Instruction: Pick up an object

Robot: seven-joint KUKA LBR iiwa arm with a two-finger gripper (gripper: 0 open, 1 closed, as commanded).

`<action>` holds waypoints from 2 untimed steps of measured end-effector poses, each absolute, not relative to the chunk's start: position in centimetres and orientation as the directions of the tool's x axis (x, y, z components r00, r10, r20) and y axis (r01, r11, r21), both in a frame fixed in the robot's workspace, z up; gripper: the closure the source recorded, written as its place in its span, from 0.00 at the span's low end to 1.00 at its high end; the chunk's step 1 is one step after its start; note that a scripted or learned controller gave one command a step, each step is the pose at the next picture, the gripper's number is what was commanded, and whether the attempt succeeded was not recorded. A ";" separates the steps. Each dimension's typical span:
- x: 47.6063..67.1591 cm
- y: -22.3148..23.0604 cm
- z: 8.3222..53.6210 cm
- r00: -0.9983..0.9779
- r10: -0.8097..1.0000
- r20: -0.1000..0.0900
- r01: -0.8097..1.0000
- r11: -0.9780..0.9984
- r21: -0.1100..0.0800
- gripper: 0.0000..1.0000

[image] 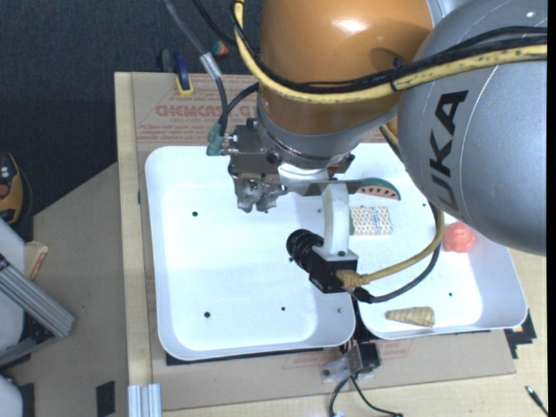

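My jaws (257, 194) hang over the upper part of the left bin (174, 259); whether they are spread I cannot tell. The things lie in the right bin (499, 298): a patterned card (371, 221) at three o'clock, a pink ball (459, 238) beyond it (near the rim), a cone shell (410, 316) at four o'clock.

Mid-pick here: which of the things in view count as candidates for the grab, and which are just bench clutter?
Candidates, all in the right bin:
pink ball
beige cone-shaped piece
patterned card
curved teal and red piece

Clutter:
left bin
blue clamp
printed cardboard sheet
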State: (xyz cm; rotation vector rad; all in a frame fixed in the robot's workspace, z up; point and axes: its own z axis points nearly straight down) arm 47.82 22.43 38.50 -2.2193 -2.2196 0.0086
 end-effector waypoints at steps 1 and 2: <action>48.0 21.0 54.5 -0.001 1.000 0.008 1.000 0.001 0.018 1.00; 47.8 22.5 41.5 0.000 1.000 -0.005 1.000 0.000 -0.011 1.00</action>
